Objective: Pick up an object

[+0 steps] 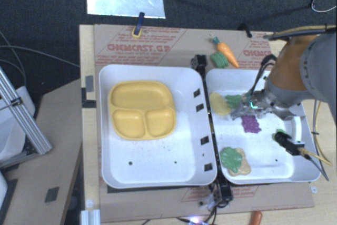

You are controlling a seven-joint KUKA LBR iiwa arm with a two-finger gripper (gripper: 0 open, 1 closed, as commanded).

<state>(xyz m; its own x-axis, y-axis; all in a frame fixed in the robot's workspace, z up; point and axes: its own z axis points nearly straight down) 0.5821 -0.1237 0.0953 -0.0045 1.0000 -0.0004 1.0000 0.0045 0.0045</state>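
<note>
Table (174, 42): brown board printed with red lettering, carrying two white bins side by side.

Left bin (121, 168): holds one yellow tray (142, 108) with three compartments, lying flat toward the bin's far left.

Right bin (263, 163): holds the small items listed below.

Arm (308, 68): grey with an orange band, entering from the right and bent down over the far half of the right bin.

Tool (243, 108): low over the right bin, among the items in its far left part; whether its fingers are apart or together cannot be told, and nothing is visibly between them.

Yellow piece (219, 104): rounded, at the far left of the right bin, just left of the tool.

Green piece (233, 98): leafy, just beside the yellow piece, at the tool's far side.

Grapes (250, 124): purple bunch, just near of the tool, mid-bin.

Green and tan item (233, 159): near left corner of the right bin, well apart from the tool.

Small green bit (280, 132): right of the grapes.

Carrot (227, 52): orange, on the table beyond the right bin, beside another green piece (218, 60).

Blue and yellow clip (138, 25): far edge of the table.
</note>
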